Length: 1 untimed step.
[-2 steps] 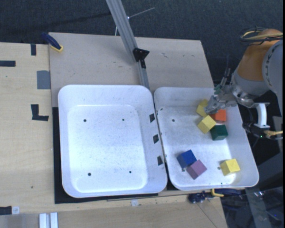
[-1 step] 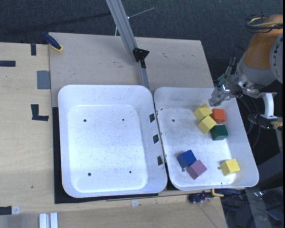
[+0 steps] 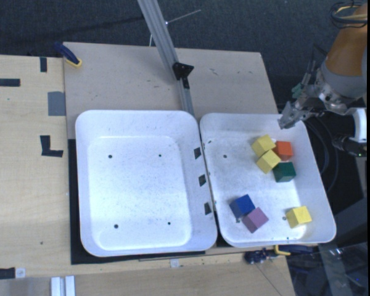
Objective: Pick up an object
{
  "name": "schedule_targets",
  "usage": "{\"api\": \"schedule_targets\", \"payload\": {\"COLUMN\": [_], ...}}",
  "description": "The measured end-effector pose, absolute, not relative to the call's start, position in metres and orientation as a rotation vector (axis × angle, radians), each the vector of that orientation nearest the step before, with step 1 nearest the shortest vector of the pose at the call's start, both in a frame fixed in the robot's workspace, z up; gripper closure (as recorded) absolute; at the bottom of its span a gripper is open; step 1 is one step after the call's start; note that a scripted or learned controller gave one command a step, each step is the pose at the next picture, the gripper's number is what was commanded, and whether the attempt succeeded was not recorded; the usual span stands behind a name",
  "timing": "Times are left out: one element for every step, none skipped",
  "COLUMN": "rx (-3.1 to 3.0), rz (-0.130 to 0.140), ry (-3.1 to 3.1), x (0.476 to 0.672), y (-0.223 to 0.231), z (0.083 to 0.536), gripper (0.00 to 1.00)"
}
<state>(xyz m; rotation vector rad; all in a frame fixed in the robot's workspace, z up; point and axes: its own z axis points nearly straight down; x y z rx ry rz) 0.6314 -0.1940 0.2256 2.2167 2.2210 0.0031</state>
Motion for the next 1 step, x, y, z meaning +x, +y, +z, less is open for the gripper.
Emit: {"api": "schedule_targets", "payload": {"rx": [2.218], "rz": [0.002], "ry": [2.223], "x": [0.6322], "y": [-0.1935], "z": [0.2449], "gripper": [1.0]}}
